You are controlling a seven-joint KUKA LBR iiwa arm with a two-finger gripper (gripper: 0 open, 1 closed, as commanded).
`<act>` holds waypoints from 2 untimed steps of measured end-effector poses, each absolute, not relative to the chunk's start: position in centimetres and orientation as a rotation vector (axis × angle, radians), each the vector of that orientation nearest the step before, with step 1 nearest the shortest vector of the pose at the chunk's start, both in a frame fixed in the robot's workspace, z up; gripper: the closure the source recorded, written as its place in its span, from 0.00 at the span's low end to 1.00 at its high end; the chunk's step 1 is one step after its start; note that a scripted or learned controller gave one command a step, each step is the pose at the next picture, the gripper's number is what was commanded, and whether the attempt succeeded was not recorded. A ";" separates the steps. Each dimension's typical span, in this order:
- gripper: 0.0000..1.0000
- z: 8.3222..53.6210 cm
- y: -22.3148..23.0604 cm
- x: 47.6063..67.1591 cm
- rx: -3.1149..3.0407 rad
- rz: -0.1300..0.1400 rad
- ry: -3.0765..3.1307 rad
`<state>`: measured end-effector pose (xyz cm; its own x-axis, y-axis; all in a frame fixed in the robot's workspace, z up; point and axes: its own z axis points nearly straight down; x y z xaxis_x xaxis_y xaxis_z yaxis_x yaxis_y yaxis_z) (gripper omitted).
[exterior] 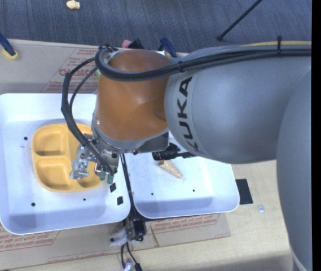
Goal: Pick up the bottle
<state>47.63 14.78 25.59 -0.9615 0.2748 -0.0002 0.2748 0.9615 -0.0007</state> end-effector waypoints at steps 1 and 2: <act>1.00 27.3 14.1 47.7 0.743 -0.001 3.051; 1.00 23.8 11.8 47.6 0.763 -0.003 3.049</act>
<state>47.62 11.83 23.84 -0.8820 0.4712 0.0012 0.4712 0.8820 -0.0024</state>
